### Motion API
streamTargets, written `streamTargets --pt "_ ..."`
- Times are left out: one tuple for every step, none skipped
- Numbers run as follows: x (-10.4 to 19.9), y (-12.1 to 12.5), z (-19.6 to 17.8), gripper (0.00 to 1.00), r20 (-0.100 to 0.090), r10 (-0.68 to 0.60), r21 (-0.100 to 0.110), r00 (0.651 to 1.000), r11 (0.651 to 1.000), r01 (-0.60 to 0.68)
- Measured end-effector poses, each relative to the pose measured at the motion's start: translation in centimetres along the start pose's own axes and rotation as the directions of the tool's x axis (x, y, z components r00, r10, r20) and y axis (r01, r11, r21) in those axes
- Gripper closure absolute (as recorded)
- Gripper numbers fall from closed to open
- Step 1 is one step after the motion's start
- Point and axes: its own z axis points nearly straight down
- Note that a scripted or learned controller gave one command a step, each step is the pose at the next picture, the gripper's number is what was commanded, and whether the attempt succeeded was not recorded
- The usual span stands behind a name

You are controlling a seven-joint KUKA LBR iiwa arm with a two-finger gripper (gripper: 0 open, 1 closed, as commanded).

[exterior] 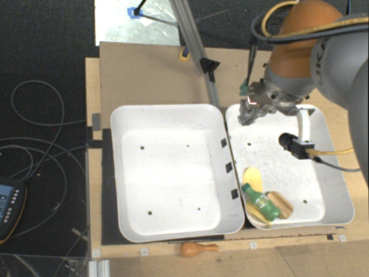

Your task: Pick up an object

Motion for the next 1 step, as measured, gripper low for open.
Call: streamTargets --pt "4.47 2.08 1.16 1.0 0.0 0.0 0.0 1.0 1.0 0.0"
